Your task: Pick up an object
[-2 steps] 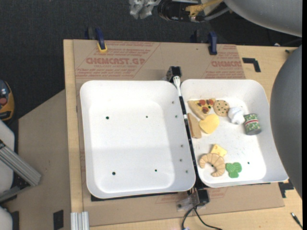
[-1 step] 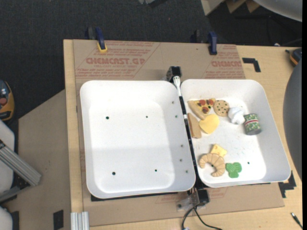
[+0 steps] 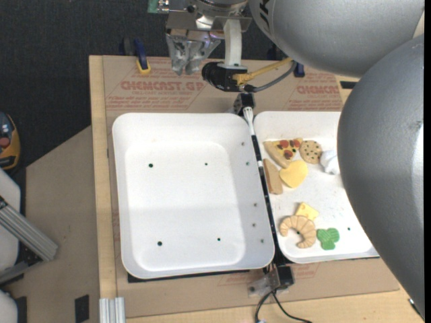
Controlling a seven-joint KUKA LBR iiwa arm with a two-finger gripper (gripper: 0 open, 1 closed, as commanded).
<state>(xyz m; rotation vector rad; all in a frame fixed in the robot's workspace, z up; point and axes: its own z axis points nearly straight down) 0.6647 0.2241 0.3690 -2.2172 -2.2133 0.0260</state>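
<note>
Now, gripper (image 3: 188,58) up over the far edge of the brown board (image 3: 104,200), above its red lettering, beyond the left bin (image 3: 128,133). Open or closed: cannot tell from this angle. Over in the right bin (image 3: 357,247), well apart from the gripper, the toy food: pizza slice (image 3: 283,151), cookie (image 3: 310,151), croissant (image 3: 298,229), cheese wedge (image 3: 307,211), green piece (image 3: 328,238). Blue-and-yellow clamp (image 3: 141,56) at the board's far corner. Dark carpet (image 3: 60,32) beyond, aluminium rail (image 3: 27,231) lower left.
</note>
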